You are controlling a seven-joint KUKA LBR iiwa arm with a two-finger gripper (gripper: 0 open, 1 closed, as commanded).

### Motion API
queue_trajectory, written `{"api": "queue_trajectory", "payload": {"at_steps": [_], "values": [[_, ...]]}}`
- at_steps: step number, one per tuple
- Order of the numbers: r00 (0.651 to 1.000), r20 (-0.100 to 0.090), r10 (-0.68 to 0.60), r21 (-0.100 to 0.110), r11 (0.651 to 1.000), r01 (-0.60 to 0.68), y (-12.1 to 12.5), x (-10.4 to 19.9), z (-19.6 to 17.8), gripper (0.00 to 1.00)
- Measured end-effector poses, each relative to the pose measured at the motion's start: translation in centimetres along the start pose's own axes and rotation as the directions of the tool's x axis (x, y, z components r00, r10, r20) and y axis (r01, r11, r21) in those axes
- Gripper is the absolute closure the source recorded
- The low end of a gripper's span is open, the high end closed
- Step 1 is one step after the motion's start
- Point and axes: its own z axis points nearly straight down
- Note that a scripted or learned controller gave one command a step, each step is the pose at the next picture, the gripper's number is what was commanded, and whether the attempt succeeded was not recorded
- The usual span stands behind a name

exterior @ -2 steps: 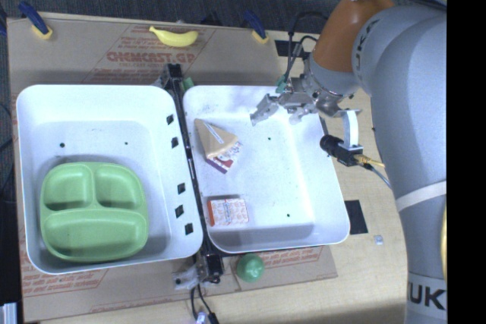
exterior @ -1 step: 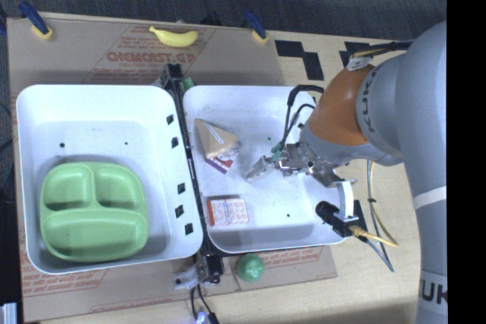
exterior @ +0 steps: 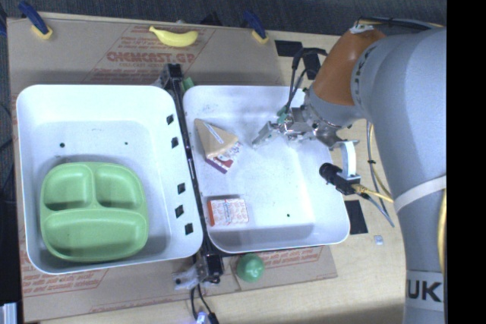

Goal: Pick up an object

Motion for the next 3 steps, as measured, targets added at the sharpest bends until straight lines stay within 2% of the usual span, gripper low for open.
{"api": "queue_trajectory", "payload": {"at_steps": [1,2,3], "values": [[1.000,-0.001,-0.003,0.001,1.000,0.003,0.0,0.1,-1.0,1.00],[1.000,0.002,0.002,-0.004,1.000,-0.002,-3.8,-0.1,-14.5,1.00],[1.000,0.001,0.002,-0.001,1.000,-0.002,-3.8,-0.1,-14.3,0.00]]}}
